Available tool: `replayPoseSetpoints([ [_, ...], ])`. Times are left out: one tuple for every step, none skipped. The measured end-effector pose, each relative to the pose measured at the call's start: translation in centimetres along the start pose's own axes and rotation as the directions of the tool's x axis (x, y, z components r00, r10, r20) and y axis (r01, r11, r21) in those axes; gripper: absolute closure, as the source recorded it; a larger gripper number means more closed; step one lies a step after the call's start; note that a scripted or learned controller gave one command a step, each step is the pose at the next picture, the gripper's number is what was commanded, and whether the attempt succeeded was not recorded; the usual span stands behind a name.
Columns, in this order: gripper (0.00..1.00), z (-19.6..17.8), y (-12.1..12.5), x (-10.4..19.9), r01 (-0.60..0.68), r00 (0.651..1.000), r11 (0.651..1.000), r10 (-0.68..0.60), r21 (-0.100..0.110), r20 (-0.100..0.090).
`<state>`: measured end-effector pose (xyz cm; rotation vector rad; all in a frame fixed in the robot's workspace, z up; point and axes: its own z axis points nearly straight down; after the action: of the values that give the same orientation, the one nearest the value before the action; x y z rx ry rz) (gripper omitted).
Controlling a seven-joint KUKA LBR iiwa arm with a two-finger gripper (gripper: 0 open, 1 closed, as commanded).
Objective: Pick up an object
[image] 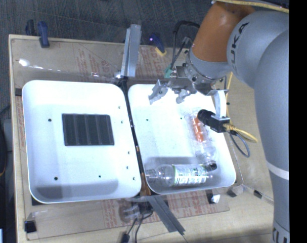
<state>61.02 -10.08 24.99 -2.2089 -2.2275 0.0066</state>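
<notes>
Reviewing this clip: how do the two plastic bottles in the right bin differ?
The green-label bottle lies along the right bin's near wall, its length running left to right; the orange-label bottle lies near the right wall, running roughly front to back. The green-label bottle looks longer and fuller; the orange-label one looks crumpled. Both are clear plastic, lying down, apart from the gripper.

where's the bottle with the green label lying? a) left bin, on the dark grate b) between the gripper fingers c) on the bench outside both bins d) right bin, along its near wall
d: the bottle with the green label lies on its side along the near wall of the right bin, apart from the gripper hanging over that bin's far end.
</notes>
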Motion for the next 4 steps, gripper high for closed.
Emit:
replayPoseSetpoints([
  [0.0,2.8,-6.7,-10.5,-0.072,0.997,0.997,0.072,-0.002,0.001],
  [0.0,5.5,-3.7,-10.5,0.017,1.0,1.0,-0.017,-0.004,0.001],
  [1.0,4.5,-3.7,-10.5,0.019,1.0,1.0,-0.019,-0.003,0.001],
  [0.0,4.5,-3.7,-10.6,0.019,1.0,1.0,-0.019,-0.003,0.002],
])
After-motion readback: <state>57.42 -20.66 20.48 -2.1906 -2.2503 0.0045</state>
